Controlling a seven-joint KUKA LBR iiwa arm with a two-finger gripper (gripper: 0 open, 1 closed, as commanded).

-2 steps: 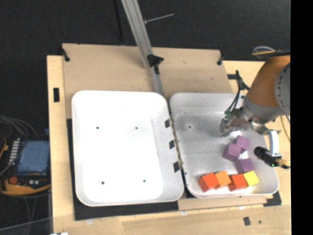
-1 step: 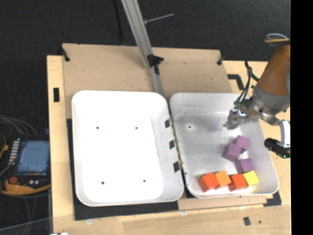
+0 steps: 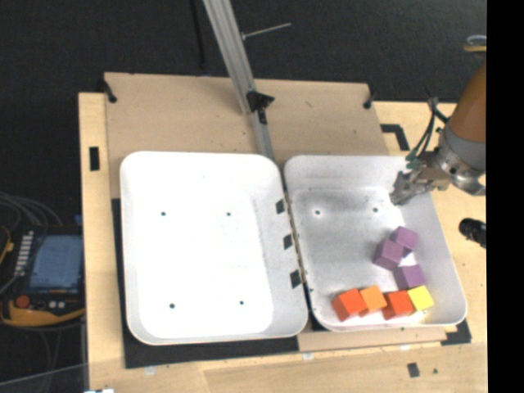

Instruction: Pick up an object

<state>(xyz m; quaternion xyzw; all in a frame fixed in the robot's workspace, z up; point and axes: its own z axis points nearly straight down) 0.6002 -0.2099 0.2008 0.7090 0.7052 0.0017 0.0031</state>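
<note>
Wooden bench (image 3: 221,113) under everything, with two shallow white bins side by side on it. Left of the right bin (image 3: 344,178), touching along the shared edge: the left bin (image 3: 205,244), bare white floor with a few small dark dots. Beyond the right bin's far left corner: a grey metal rail (image 3: 233,51), slanting up and away toward the top of the view. Over the right bin's far right corner: the grey arm (image 3: 467,137) with its orange band, reaching in from the right. At that same far right rim of the right bin: the gripper (image 3: 403,188), low over the edge, nothing visible between its fingers; open or shut, cannot tell. Inside the right bin, toward its near right part: two purple blocks (image 3: 395,248), one just behind the other, well apart from the gripper. Along the right bin's near wall: a row of small blocks close together, an orange block (image 3: 350,304) at the left end, a lighter orange block (image 3: 373,298) beside it, a red-orange block (image 3: 399,304) next, a yellow block (image 3: 421,299) at the right end.
</note>
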